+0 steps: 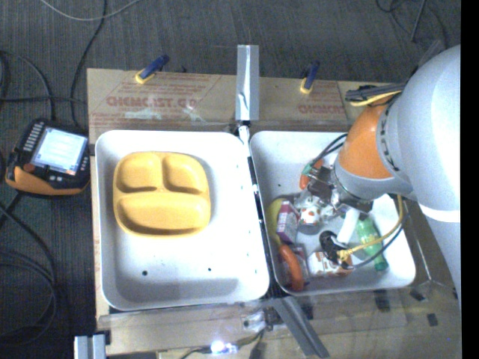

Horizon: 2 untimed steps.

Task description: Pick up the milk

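Note:
In the right bin (400,271) a small white carton with red print, which looks like the milk (328,263), lies near the front wall. My gripper (310,212) is lowered into the middle of this bin's clutter, just behind and left of the carton. The grey wrist and orange band (365,144) hang over the bin's back right part. A white and red piece shows right at the gripper's tip, too small to identify.
A green bottle (368,239) lies right of the carton. A yellow-green item (276,211), a purple one (285,229) and an orange-red one (291,269) line the right bin's left wall. A yellow divided plate (162,193) rests in the left bin (179,275).

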Each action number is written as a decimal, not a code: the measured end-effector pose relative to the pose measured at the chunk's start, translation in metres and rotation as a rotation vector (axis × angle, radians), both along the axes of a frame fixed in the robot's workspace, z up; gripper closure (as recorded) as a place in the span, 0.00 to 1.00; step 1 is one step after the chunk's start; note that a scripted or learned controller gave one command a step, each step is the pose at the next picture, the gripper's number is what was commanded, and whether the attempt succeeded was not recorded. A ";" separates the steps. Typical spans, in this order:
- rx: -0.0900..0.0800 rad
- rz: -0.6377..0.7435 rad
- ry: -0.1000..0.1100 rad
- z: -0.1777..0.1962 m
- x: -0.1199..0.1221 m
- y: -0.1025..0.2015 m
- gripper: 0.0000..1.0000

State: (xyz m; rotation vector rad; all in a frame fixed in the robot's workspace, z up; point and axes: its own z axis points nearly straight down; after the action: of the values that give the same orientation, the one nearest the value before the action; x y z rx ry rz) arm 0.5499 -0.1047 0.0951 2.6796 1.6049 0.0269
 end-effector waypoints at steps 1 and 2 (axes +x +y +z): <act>0.001 0.157 0.030 0.159 0.035 0.074 1.00; 0.001 0.246 0.031 0.125 0.025 0.128 1.00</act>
State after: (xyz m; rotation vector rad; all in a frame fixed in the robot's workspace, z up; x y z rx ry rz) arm 0.5746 0.0233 0.2202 2.4772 1.9338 -0.0101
